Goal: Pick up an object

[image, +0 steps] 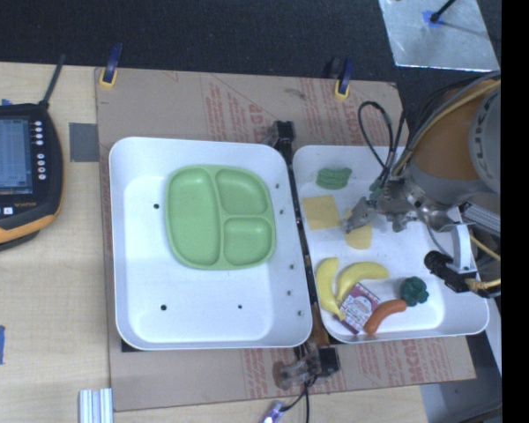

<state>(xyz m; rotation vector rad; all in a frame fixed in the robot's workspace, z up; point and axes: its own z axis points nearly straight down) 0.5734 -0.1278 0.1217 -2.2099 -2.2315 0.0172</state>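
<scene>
Right bin (458,324) contents: green leafy piece (333,178) at far end, yellow square slice (320,211) beside a smaller yellow piece (360,237). Near end: two bananas (346,282), red packet (356,310), sausage (384,314), broccoli (413,291), clustered close.

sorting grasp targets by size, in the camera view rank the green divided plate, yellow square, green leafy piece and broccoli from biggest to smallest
1. green divided plate
2. yellow square
3. green leafy piece and broccoli: these look too close in size to rank.
</scene>
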